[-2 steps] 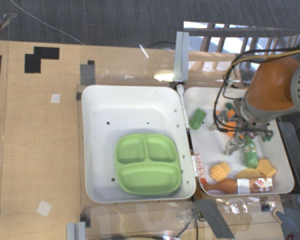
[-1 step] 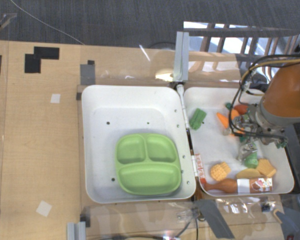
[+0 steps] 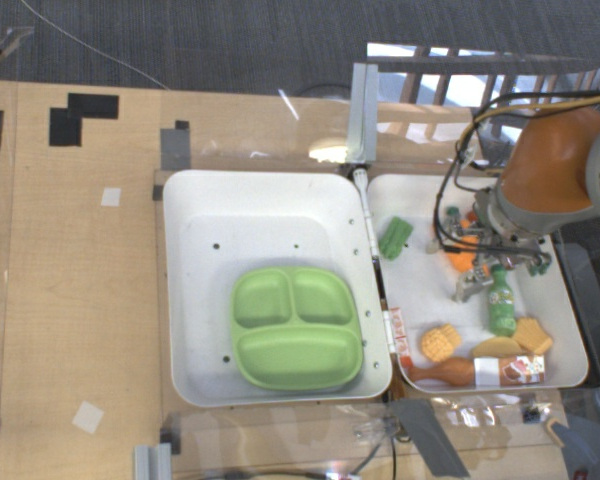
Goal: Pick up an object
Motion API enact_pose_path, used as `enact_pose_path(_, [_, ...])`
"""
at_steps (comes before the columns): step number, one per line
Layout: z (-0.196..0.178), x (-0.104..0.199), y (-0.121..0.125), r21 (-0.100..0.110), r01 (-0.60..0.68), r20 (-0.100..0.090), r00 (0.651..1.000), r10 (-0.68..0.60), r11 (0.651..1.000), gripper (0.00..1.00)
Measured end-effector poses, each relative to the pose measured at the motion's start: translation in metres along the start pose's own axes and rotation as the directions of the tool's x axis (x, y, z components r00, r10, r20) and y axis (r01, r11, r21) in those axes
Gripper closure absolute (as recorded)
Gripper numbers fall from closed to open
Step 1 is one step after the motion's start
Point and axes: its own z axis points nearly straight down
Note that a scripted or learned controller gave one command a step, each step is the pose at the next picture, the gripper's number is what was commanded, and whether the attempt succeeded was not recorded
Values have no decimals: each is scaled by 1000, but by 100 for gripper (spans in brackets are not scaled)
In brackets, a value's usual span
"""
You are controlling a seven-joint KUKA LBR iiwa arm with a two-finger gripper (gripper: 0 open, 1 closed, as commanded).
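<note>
Green bottle (image 3: pixel 501 308) just beside gripper (image 3: pixel 477 280) | finger gap: cannot tell | arm low, likely lining up a grasp

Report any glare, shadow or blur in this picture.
Camera view: bright glare patches on the clear panel behind the bins and along the bench's near edge; soft shadow under the green plate; toys beneath the gripper look slightly soft.

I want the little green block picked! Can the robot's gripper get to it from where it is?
Probably yes. The green block lies alone on bare floor at the right bin's left side, nothing on top or touching it. The gripper hangs over the same bin, further right, above the green bottle.
</note>
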Motion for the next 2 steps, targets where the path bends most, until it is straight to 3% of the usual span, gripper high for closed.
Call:
enact_pose_path(1, [0, 7, 9, 2, 23, 0, 1000, -23, 1000, 0])
enact_pose_path(2, [-2, 52, 3, 2, 10, -1, 1000, -10, 1000, 0])
